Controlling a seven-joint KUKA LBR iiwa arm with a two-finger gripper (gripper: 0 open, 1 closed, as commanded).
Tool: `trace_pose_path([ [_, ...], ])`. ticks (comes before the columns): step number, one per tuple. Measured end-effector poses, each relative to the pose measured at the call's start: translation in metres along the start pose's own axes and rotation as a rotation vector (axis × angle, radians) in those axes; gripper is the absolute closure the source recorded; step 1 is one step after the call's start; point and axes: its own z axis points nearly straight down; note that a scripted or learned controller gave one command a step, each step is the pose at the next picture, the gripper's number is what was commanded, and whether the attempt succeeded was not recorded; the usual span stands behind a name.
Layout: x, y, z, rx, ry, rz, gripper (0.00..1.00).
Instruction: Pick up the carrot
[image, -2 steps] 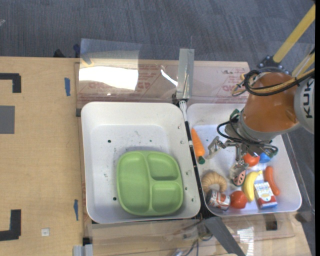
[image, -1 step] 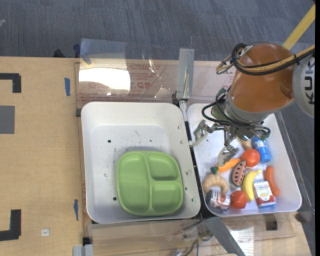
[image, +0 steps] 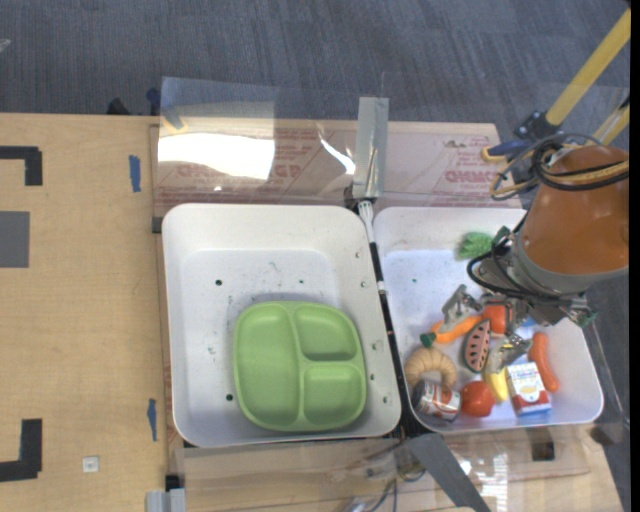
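Observation:
The carrot is a slim orange piece lying in the right white bin, its tip pointing left. My gripper hangs low over the middle of that bin, directly right of the carrot and over the pile of toy food. The arm's orange band and wrist hide the bin's right part. The carrot's right end runs under the gripper's metal parts. I cannot make out any object held.
Around the carrot lie a watermelon slice, a croissant, a red tomato, a small can, a juice box and a red sausage. A green leafy piece sits farther back. The left bin holds a green divided plate.

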Motion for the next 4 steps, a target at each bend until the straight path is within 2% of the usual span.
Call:
trace_pose_path([
  [1,0.01,0.016,0.039,0.011,-0.015,0.028,0.0],
  [2,0.016,0.029,0.059,0.009,-0.011,0.298,0.0],
  [3,-0.04,-0.017,0.06,0.01,-0.015,0.247,0.0],
  [4,-0.043,-0.018,0.046,0.017,-0.025,0.247,1.0],
])
